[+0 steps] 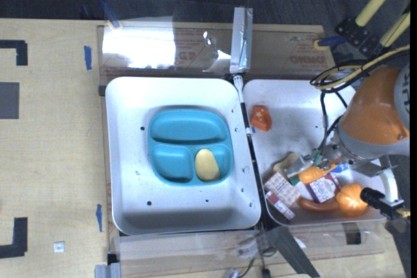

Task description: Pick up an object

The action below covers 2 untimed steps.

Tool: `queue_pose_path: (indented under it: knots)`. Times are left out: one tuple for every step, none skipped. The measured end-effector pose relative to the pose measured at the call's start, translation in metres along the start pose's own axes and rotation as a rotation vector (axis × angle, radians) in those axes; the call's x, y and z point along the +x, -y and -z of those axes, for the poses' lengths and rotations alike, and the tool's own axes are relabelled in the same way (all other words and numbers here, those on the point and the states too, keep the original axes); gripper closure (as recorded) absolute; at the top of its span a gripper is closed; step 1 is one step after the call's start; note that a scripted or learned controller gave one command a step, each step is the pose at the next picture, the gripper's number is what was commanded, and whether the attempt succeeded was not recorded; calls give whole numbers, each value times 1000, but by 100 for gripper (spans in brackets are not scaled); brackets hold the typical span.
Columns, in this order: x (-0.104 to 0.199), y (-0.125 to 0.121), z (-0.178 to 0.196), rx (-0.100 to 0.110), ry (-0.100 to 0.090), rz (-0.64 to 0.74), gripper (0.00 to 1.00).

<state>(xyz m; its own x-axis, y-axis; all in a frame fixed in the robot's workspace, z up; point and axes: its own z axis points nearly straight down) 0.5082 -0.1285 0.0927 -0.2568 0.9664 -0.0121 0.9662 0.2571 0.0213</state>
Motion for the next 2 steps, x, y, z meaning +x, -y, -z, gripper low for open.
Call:
queue_pose_path:
  knots:
    - [1,-2,10,-2,-2,1,100]
    - [45,-74,93,14,-11,-86,100]
